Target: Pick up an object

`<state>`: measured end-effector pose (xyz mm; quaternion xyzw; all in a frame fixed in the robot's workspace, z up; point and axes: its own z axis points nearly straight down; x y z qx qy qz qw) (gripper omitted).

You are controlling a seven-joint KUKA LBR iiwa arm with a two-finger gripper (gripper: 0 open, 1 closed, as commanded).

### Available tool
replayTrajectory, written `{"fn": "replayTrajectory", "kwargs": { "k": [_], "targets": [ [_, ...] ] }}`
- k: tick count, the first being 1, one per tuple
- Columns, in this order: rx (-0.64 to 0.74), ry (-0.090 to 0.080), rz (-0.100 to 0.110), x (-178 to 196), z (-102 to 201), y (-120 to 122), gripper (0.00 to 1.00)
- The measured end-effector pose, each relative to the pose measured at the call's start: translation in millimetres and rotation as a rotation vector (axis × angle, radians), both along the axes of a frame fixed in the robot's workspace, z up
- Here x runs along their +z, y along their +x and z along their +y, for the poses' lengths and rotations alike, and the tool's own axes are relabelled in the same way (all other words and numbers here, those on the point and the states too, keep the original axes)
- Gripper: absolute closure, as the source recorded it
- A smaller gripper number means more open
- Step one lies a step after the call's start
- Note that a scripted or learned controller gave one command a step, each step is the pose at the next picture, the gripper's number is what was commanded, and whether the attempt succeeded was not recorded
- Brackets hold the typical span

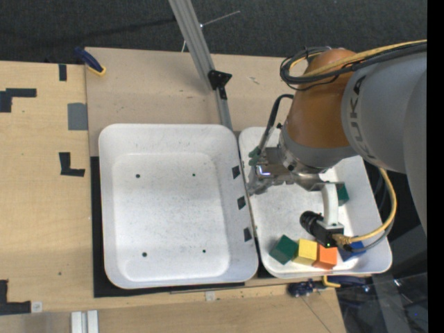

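The gripper hangs low over the right bin, at its far-left side, and how far it is open I cannot tell. No grab to see yet, so the pick looks undone. The blocks sit near-side: green block, yellow block, orange block, touching in a row. The arm shows part of the letters "KU".

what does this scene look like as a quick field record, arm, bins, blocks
arm: grey with orange band, reaching over the right bin
gripper: above the right bin's left edge
left bin: white, shallow
right bin: holds the blocks
blocks: green, yellow, orange, in a row at the near edge
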<state>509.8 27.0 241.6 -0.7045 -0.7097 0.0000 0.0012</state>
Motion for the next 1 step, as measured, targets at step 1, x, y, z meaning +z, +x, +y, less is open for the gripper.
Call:
{"fn": "replayTrajectory", "kwargs": {
  "k": [1],
  "targets": [
    [0.0,0.0,0.0,3.2,51.8,6.9,1.0]
  ]
}}
